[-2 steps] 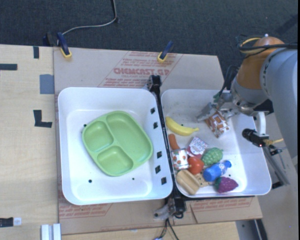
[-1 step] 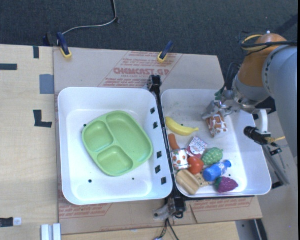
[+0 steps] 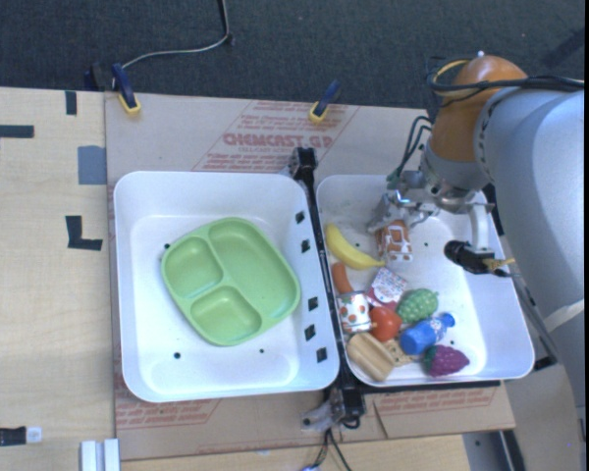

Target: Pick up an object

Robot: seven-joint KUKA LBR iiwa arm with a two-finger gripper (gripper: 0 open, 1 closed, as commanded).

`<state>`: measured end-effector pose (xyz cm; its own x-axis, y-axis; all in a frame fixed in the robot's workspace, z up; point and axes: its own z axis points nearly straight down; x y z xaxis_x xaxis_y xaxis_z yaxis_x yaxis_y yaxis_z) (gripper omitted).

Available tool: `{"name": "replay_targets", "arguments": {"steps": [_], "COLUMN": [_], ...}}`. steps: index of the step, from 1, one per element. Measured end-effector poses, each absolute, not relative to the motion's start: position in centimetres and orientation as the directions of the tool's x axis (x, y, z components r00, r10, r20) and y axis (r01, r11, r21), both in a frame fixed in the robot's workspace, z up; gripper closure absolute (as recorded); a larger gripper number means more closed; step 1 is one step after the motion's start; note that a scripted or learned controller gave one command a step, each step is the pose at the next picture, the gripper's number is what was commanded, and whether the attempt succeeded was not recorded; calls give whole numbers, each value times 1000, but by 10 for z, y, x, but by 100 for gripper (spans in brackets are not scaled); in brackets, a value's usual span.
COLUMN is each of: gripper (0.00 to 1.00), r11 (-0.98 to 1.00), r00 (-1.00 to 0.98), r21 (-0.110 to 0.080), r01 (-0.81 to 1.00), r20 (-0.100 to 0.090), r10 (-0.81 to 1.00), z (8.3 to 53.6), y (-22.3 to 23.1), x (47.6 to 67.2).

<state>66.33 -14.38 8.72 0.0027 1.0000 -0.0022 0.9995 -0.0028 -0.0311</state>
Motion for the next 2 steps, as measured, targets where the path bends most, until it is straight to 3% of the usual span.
{"name": "replay_targets", "arguments": {"steps": [1, 2], "gripper": [100, 100], "r11": [3, 3], "r00": [-3, -3], "r21": [1, -1], "r01": [1000, 1000], "r20": [0, 1], "r10": [1000, 1000], "z": [131, 185], "y": [-94, -15], "x": [669, 619]}}
